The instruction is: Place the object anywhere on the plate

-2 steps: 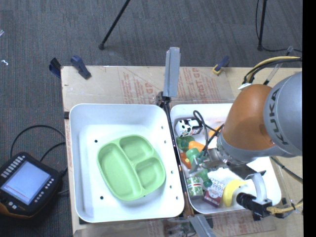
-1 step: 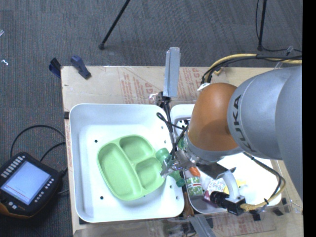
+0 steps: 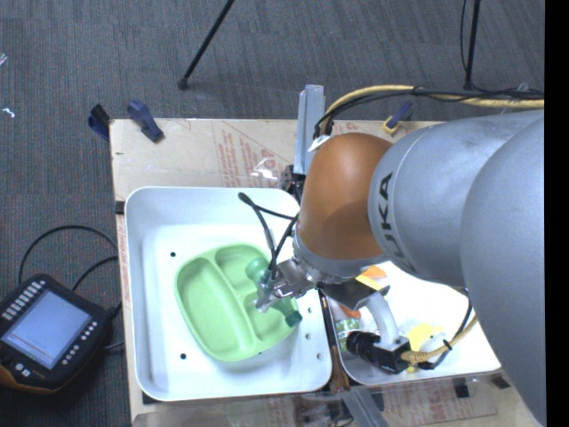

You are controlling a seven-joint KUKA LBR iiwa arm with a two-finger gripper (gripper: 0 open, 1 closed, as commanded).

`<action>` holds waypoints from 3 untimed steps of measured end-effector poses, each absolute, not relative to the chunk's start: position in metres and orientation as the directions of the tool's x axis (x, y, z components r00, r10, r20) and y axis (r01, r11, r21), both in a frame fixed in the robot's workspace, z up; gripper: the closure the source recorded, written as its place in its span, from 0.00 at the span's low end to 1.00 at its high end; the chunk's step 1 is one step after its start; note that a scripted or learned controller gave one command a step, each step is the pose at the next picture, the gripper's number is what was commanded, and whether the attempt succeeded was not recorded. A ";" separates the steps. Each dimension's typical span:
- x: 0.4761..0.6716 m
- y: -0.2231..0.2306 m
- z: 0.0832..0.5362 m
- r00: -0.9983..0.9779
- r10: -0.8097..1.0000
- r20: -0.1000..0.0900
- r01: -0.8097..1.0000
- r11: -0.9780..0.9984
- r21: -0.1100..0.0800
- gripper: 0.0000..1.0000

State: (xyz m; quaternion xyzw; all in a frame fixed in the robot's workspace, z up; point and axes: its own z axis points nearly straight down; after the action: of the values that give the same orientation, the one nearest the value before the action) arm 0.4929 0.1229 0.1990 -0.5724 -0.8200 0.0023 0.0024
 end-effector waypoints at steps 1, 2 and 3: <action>0.524 0.122 0.221 -0.387 0.922 0.001 0.922 0.387 -0.005 1.00; 0.488 0.133 0.202 -0.547 0.837 0.003 0.837 0.547 -0.007 1.00; 0.475 0.151 0.209 -0.589 0.808 0.003 0.808 0.589 -0.006 1.00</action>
State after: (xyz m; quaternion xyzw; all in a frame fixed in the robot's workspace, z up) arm 0.4752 0.1511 0.2090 -0.4535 -0.8913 0.0021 0.0025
